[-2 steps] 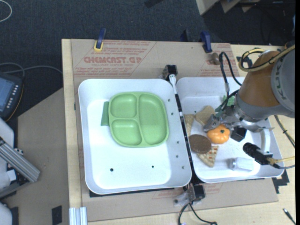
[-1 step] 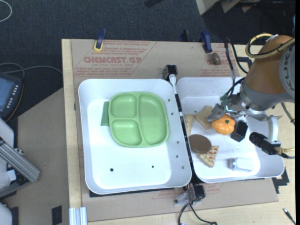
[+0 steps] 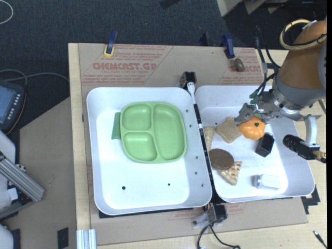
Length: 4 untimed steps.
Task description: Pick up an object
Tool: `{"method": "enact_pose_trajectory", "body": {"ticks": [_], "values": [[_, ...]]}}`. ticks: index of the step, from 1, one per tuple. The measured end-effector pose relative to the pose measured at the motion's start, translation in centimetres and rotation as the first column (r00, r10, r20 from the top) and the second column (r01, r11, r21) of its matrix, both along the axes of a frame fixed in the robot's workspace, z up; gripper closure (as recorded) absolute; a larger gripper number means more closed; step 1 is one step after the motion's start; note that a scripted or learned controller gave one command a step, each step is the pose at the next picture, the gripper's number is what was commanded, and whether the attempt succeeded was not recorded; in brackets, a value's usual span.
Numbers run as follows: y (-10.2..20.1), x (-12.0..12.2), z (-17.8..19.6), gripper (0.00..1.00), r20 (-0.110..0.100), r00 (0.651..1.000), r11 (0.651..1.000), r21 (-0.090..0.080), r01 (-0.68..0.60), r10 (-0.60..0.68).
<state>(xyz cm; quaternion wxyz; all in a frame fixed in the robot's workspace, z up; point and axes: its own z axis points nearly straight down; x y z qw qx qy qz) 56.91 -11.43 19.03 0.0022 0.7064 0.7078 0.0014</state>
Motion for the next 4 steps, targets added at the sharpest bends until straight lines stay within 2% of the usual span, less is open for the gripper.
{"method": "enact_pose_trajectory", "body": {"ticks": [1,2,3,4], "values": [[0.0,0.1,3.7,1.0,0.001,1.0,1.0,-0.001,0.001,-0.001],[4.0,3.6,4.5,1.0,0.0,1.0,1.0,0.001,-0.003,0.003],[3.5,4.0,4.0,1.0,-0.002,1.0,1.0,-0.001,0.001,-0.001],[4.8,3.9,2.5,1.0,-0.009,1.0,1.0,0.002,0.001,-0.001]]}}
